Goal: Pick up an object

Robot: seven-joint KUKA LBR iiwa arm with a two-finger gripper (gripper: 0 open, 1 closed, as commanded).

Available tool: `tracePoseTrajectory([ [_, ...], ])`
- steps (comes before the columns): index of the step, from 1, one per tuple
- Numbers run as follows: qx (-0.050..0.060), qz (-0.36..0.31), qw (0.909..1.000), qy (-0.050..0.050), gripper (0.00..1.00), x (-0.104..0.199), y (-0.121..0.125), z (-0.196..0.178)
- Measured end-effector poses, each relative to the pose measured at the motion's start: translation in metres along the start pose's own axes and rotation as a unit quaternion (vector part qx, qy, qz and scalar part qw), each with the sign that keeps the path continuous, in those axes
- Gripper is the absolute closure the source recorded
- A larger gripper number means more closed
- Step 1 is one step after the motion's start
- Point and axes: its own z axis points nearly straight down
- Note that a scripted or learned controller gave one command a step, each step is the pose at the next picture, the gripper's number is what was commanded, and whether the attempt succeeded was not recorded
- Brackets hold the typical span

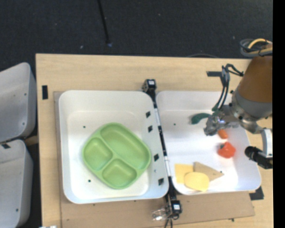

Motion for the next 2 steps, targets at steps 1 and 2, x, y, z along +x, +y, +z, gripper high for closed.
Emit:
tracePoseTrajectory([
  [1,0.001,0.000,1.0000,0.000,1.00,-0.001,0.001,-0.025],
  [2,0.002,-0.002,1.0000,0.002,1.00,0.044,0.001,-0.031],
])
